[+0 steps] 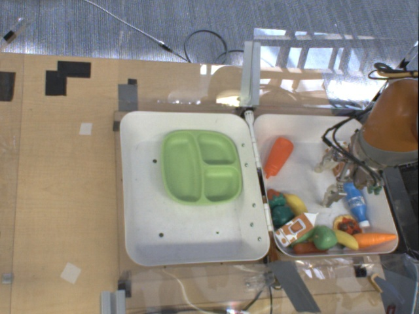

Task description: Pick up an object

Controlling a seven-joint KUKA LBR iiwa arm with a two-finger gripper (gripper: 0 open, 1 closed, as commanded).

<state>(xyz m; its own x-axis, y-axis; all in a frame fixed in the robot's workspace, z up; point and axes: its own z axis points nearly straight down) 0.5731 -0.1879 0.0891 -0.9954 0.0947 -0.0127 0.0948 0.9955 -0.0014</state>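
A green divided plate [201, 167] in a white bin [141, 241] — beside it, an orange carrot [277, 156] and blue bottle [356, 205].

the arm [393, 120] shows at three o'clock as a rounded, bulky body, orange on top with a grey ring beneath it. black cables [340, 136] loop out from its nine o'clock side, and another thin black cable arcs over its twelve o'clock edge. below the grey ring sits the gripper [332, 178], a cluster of silvery metal parts with small dark fittings; two pale metallic fingers [325, 164] stick out toward nine o'clock.
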